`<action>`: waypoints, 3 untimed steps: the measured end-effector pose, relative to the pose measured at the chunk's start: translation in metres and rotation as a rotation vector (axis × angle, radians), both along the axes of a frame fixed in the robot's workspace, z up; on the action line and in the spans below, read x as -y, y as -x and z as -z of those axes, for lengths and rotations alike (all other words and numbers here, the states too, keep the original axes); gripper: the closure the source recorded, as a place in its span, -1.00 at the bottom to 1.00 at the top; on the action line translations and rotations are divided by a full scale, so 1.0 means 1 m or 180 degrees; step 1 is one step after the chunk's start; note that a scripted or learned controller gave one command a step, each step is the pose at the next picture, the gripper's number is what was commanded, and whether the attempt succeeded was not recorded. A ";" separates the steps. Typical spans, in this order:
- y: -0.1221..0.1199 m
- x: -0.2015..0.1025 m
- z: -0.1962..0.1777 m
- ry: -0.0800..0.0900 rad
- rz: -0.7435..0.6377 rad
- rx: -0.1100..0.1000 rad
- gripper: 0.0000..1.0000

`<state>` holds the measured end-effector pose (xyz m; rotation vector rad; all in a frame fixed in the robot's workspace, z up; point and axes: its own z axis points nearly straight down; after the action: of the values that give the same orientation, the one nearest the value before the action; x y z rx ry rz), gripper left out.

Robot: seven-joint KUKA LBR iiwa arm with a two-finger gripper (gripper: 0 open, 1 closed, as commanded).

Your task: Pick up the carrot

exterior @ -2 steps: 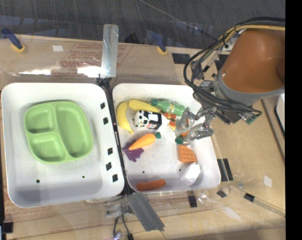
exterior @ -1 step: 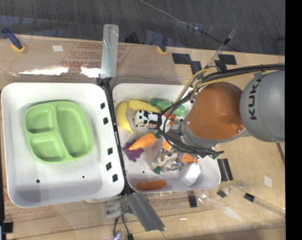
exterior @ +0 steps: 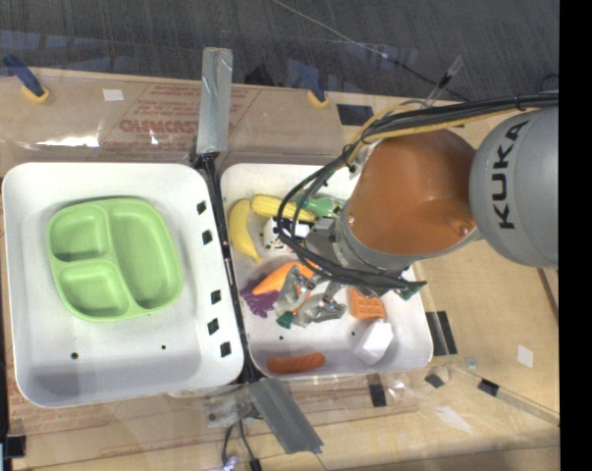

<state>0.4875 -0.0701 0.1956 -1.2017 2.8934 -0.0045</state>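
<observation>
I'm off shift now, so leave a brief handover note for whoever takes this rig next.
Tool: low in the right bin, over the pile; grip state unclear.
Carrot: lying in the right bin beside the tool, next to a purple piece and the banana.
Left bin: holds the green divided plate.
Done: arm brought down to the carrot.
Left: secure the carrot, lift it out.

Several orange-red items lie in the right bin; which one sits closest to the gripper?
The orange carrot, lying tilted just left of the gripper. The orange waffle-like piece sits to the gripper's right, and the red sausage-shaped piece lies apart by the bin's front wall.
</observation>
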 end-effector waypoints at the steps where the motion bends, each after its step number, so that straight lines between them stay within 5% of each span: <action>1: -0.038 0.025 0.105 -0.0002 0.0271 -0.0034 1.00; 2: -0.038 0.024 0.104 -0.0003 0.0267 -0.0033 -1.00; 3: -0.089 0.024 0.103 0.0002 -0.0808 -0.0017 -1.00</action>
<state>0.5761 -0.0938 0.0928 -1.5607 2.7224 -0.0006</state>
